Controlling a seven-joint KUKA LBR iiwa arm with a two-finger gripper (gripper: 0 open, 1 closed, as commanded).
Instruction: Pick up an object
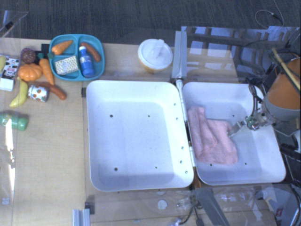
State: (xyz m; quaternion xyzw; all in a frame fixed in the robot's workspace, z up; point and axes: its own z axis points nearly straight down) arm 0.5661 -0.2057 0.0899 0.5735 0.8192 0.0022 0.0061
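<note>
The likeliest failure is a pinch that catches only a thin fold of the pink cloth [211,135], so it slips free on the lift. The cloth lies crumpled in the left half of the right bin [263,173]. The gripper [237,127] appears to touch its right edge, its fingers seemingly spread, though blurred.

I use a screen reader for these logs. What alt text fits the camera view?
A pink cloth lies crumpled in the right white bin, with the arm's tool at the cloth's right edge. The left white bin sits beside it, and toy foods fill a blue plate on the bench.
</note>
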